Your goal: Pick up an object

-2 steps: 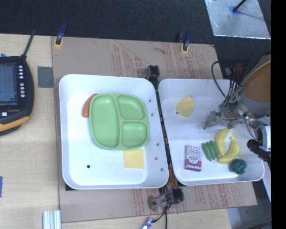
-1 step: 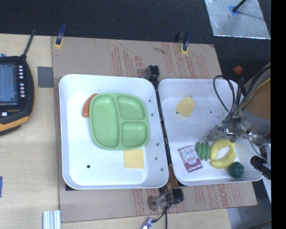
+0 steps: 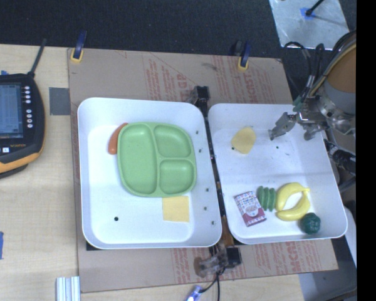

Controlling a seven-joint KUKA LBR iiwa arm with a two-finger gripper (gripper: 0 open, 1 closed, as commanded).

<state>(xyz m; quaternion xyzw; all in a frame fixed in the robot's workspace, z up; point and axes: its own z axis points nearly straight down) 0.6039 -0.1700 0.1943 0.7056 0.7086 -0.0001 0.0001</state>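
The jaws (image 3: 282, 128) hover over the right bin (image 3: 338, 187) near its far right edge, open and gripping nothing. A pale yellow chip (image 3: 243, 139) lies just left of them, with bare floor around it. The banana (image 3: 292, 201) crowds the near edge.

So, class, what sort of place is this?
Probably a robotics lab bench: a robot arm with its gripper over two white bins of toy food, and a teach pendant alongside.
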